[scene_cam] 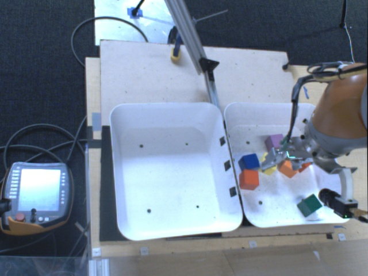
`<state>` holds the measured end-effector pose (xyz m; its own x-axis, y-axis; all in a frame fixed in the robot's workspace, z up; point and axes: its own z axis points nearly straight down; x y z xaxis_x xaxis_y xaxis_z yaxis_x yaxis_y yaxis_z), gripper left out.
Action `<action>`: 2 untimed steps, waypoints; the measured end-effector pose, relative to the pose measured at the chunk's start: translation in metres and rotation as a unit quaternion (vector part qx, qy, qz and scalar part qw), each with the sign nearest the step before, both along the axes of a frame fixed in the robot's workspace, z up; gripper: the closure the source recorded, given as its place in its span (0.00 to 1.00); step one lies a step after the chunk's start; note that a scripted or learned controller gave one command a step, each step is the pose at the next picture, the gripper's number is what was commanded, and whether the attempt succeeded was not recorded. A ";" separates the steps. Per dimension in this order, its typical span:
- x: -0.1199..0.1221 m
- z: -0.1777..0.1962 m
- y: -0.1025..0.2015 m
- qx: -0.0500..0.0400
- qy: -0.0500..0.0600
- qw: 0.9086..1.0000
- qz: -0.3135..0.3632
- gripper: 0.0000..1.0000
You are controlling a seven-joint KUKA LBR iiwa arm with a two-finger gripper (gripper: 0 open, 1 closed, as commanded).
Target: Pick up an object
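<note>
The end effector (282, 158) is blurred, so the state of its fingers cannot be told. Just behind it, a yellow block (265, 157) is mostly hidden. An orange block (287, 168) touching it is partly covered. The arm (342, 117) is cut off by the right edge.

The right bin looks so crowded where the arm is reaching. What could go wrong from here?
1. The tool sits low in the right bin among packed blocks: an orange block, a yellow piece and a pink block. It might nudge neighbours rather than grip one.
2. The blue block and another orange cube lie by the bin's left wall and could get shoved against it.
</note>
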<state>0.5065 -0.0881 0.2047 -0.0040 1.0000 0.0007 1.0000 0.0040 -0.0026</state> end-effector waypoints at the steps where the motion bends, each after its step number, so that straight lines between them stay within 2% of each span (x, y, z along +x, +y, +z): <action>1: 0.001 0.002 0.000 0.000 -0.002 1.000 -0.001 0.00; 2: -0.009 -0.050 0.003 0.000 0.001 1.000 -0.001 0.00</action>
<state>0.4972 -0.0854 0.1549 -0.0019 1.0000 0.0013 1.0000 0.0019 -0.0040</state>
